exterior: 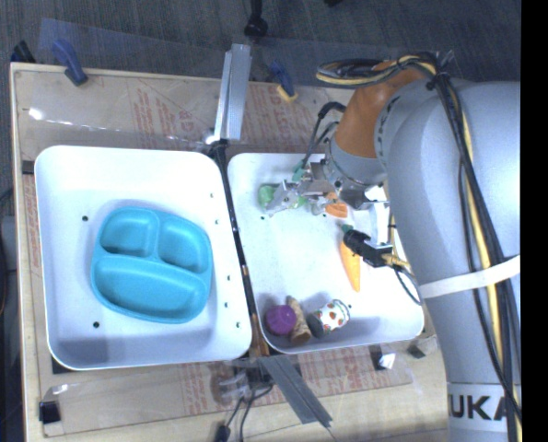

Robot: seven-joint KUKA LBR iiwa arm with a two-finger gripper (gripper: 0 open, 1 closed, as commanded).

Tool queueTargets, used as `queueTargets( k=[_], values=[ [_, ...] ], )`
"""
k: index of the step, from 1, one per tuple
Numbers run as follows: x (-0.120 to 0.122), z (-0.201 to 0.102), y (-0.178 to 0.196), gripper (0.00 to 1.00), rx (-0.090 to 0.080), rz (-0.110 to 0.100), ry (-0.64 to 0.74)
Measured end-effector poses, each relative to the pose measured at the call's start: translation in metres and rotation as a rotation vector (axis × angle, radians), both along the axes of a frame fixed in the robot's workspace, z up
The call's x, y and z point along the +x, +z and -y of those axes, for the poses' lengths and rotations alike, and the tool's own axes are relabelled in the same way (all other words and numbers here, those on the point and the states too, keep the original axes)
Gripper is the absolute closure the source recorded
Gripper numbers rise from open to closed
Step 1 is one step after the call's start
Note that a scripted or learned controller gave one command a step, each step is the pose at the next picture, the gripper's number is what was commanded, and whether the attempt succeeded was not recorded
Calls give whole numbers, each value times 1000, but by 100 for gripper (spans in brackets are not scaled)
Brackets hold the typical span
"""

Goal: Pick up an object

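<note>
While "UKA" reads on the arm [467, 247], the pincer [287, 194] state stays unclear.

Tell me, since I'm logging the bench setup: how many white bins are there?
2. The left bin holds a blue divided plate. The right bin holds small toys, with the gripper over its far end.

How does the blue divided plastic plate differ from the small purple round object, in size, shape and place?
The blue divided plastic plate is much larger than the small purple round object. The plate is flat with three compartments; the purple object is rounded. The plate lies alone in the left white bin; the purple object sits in the right white bin, at its near edge, beside other small items. Both rest untouched.
</note>
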State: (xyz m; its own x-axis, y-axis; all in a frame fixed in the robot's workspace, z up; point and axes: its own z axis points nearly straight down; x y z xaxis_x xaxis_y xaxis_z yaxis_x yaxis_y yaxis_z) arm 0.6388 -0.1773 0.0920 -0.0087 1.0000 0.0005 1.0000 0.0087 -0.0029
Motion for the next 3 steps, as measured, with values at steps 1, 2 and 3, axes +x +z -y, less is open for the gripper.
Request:
queueTargets(
  k=[1, 2, 3],
  values=[
    [-53, -14, -1, 0, 0, -1, -3],
    [-5, -17, 0, 0, 0, 0, -1],
    [-96, -29, 42, 0, 1, -1, -2]
  ],
)
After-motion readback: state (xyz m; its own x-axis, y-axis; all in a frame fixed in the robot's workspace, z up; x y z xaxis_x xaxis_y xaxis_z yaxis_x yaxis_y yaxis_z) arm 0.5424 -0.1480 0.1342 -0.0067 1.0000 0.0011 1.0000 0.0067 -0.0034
